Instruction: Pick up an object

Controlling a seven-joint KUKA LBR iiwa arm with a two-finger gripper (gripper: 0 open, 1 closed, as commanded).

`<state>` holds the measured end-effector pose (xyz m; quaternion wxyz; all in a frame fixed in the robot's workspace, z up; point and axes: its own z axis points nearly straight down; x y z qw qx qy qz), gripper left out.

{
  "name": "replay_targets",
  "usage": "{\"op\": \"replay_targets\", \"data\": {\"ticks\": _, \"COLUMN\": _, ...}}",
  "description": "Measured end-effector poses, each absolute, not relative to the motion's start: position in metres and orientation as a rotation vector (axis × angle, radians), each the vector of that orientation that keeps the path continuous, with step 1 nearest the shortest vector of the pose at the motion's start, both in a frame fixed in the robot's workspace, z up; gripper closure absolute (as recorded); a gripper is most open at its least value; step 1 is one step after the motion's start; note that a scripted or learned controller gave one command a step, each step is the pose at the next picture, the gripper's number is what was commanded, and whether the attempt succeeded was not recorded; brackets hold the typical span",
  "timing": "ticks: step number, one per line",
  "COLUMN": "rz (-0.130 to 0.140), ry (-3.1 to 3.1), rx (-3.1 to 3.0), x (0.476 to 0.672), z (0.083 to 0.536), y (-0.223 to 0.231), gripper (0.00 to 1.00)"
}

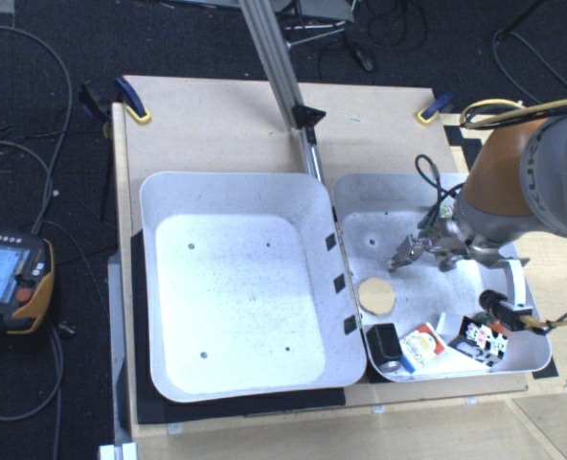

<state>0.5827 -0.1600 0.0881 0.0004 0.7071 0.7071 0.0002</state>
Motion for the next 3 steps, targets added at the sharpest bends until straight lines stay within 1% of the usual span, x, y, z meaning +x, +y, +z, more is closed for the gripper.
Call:
{"op": "replay_targets", "data": {"ticks": 1, "rz": 0.006, "ry": 2.218, "rx": 2.217, "x": 0.584, "z": 0.102, "y": -0.16, "gripper": 1.0}}
{"op": "replay_targets", "data": {"ticks": 2, "rz": 0.003, "ry": 2.22, "rx": 2.219, "x": 0.59, "z": 0.145, "y": -0.159, "gripper": 1.0}}
{"op": "replay_targets", "data": {"ticks": 3, "rz": 0.005, "ry": 2.218, "rx": 2.218, "x": 0.588, "z": 0.207, "y": -0.162, "gripper": 1.0}}
